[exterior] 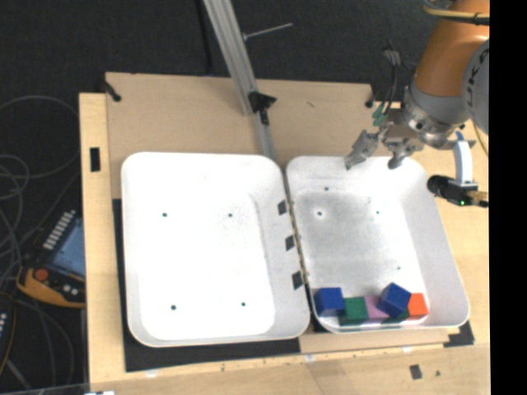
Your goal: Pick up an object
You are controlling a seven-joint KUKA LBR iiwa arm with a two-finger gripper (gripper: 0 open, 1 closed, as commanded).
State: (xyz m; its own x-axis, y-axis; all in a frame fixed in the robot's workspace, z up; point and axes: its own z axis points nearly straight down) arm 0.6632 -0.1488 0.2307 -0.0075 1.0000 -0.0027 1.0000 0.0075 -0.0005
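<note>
Now the gripper hangs spread wide and holding nothing over the far edge of the right bin, so it should travel to the blocks crowded along the near wall and choose an outer one.

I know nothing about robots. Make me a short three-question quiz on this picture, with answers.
1. True or false: the gripper holds a block.
2. Which bin holds the blocks: A) left bin, B) right bin?
3. Which edge of that bin do the blocks lie along?

Key:
1. False. Its fingers are spread with nothing between them, above the bin's far edge.
2. B.
3. The near edge: two blue blocks, a green block, a pink block, an orange block.
</note>
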